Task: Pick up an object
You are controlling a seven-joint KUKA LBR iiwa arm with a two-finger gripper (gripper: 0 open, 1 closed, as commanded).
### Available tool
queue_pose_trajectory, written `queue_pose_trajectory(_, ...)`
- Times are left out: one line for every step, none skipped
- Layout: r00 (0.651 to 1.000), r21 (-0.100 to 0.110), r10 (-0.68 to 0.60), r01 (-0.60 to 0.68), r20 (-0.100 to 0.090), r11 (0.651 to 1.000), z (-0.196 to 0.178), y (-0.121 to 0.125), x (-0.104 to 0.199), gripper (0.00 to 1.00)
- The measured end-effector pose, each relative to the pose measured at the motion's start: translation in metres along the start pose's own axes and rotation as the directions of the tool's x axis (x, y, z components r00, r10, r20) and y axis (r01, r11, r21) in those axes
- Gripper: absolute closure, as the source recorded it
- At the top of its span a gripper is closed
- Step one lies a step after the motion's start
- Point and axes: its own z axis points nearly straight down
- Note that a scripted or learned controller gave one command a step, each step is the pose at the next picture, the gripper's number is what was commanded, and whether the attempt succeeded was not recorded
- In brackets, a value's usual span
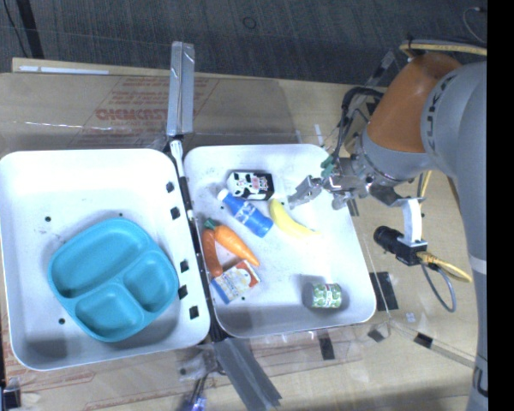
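While the arm reaches in from the right, the scene reads so:
Pincer (pixel 313 188): over the right bin's (pixel 351 255) upper right part, fingers slightly parted, nothing between them.
Banana (pixel 289 219): just below the pincer, on the bin floor.
Blue bottle (pixel 247 215): left of the banana.
Carrot (pixel 234 241): below the bottle.
Green can (pixel 325 295): lower right corner.
Left bin (pixel 34 187): holds a blue divided plate (pixel 111 277).
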Motion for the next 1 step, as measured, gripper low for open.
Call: queue_pose_trajectory(0.986, -0.031, -0.167, 0.167, 0.015, 0.985, 0.0762, 0.0075, 0.0107, 0.00)
